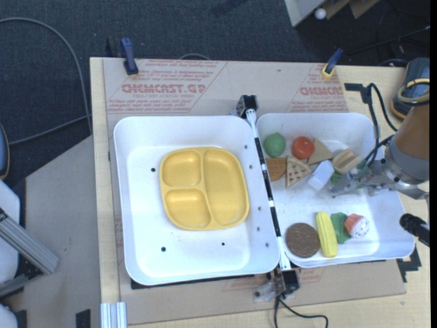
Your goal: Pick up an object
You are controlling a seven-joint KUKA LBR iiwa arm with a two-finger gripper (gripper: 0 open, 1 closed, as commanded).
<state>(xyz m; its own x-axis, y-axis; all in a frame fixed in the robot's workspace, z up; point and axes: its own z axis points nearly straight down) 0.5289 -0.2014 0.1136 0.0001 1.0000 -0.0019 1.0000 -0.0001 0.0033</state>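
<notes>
The right bin holds several toy foods. Along its far side lie a green ball, a red tomato, a pizza slice, a tan wedge, a pale blue block and a sandwich piece. Near the front are a brown round cookie, a yellow corn cob, a green piece and a red-and-white piece. My gripper reaches in from the right, low over the bin's middle, just right of the pale blue block.
The left bin bears a yellow divided plate. A black hinge strip runs between the two bins. The arm's orange band and cables hang over the right bin's far right corner.
</notes>
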